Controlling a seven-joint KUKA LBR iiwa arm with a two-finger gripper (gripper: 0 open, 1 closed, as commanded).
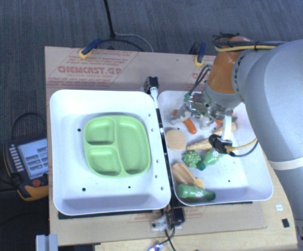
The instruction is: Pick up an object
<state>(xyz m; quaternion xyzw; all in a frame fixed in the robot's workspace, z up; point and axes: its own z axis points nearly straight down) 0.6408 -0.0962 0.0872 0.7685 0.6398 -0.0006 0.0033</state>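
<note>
The right bin [245, 184] holds several toy foods: an orange carrot piece [190, 125], a tan round cookie [175, 139], green broccoli [192, 159], a green pepper [210, 159], a wedge of bread [182, 172] and a dark green cucumber [195, 193]. My gripper [199, 110] hangs low over the bin's back part, just above and right of the carrot piece. The grey arm with its orange band [223, 72] covers the bin's right side. I cannot make out how the gripper stands.
The left bin [67, 114] holds a light green divided plate [116, 145]. A black and white tool [152, 85] lies at the bins' back junction. Cables and a yellow clamp [198, 60] sit behind. A teach pendant [28, 163] lies off the bench's left.
</note>
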